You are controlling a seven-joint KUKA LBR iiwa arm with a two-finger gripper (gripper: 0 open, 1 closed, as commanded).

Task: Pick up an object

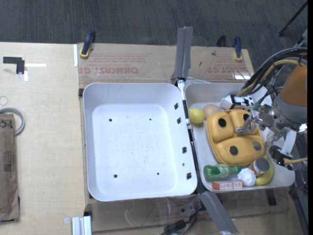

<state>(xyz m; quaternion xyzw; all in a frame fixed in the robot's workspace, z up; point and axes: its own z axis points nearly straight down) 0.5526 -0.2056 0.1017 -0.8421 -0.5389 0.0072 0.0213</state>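
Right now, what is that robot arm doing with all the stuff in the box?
The robot arm reaches into the right bin, which is crowded with things. Its gripper is down over a big yellow holed piece. Around that lie a lemon, a green bottle and a banana. Nothing has been lifted yet. The left bin sits beside it.

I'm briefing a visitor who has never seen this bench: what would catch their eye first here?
Probably the big yellow holed object in the middle of the right bin, with the gripper right over its top. Around it crowd a lemon at the bin's left wall, a green bottle and a banana along the near edge. The left bin is a wide white square beside it.
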